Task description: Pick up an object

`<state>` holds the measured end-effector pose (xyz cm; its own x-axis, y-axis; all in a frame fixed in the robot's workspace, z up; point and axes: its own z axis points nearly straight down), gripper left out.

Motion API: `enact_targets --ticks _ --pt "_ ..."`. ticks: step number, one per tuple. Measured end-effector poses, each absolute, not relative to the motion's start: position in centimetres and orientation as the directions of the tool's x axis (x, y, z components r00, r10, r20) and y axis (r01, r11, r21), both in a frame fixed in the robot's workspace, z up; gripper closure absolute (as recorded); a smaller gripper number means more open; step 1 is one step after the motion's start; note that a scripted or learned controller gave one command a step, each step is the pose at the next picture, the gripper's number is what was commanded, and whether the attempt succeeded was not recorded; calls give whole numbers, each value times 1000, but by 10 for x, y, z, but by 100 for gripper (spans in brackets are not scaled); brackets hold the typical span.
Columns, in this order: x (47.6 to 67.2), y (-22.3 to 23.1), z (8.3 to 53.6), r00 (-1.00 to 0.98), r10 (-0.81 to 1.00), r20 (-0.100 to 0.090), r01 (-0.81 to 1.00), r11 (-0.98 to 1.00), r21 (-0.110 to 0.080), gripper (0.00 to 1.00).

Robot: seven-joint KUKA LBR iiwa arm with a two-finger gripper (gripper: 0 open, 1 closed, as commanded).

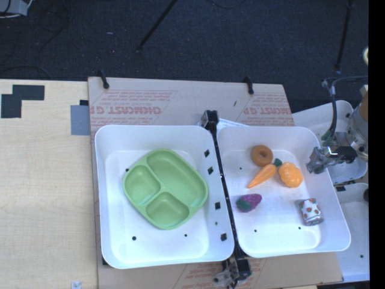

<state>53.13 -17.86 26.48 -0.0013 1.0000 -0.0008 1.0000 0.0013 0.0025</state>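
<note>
Objects for picking are gathered in the right-hand shallow white plastic bin point(337, 236), and none has yet been lifted; the step in hand is judged to be the approach, before any grasp.

Going from left to right, a pale wooden bench top point(42, 191) with dark blue-black and grey patches is seen first, then a brown printed cardboard sheet point(150, 104) laid under both bins. The left shallow white plastic bin point(114, 245) holds a light green three-compartment plastic plate point(165, 188), lying flat and slightly turned. A black clamp strip point(218, 191) runs between the two bins.

In the right bin, a small purple and green toy fruit point(248, 202) lies nearest the divider. Farther back and to the right, an orange toy carrot point(263, 175) is set at a slant, with a brown ring-shaped toy doughnut point(261, 155) just beyond it and a round orange-yellow toy fruit point(290, 175) just beside its green end. A small white and red spotted cup-shaped toy point(310, 211) stands well apart toward the near right.

The grey two-finger gripper point(317, 161) is seen at the right rim of this bin, near the orange-yellow fruit but apart from it. Whether its claw is apart or together cannot be told; nothing is seen held.

The next move is judged to call for a reach leftward and downward over one chosen item, with the crowded trio likely harder to single out than the isolated cup-shaped toy.

Beyond the bench, dark carpet point(180, 29) with cables and thin stand legs is visible.
</note>
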Motion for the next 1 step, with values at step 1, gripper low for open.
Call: enact_targets --ticks 1 --pt "549 -131 263 -4 1000 1 1000 4 -1 100"
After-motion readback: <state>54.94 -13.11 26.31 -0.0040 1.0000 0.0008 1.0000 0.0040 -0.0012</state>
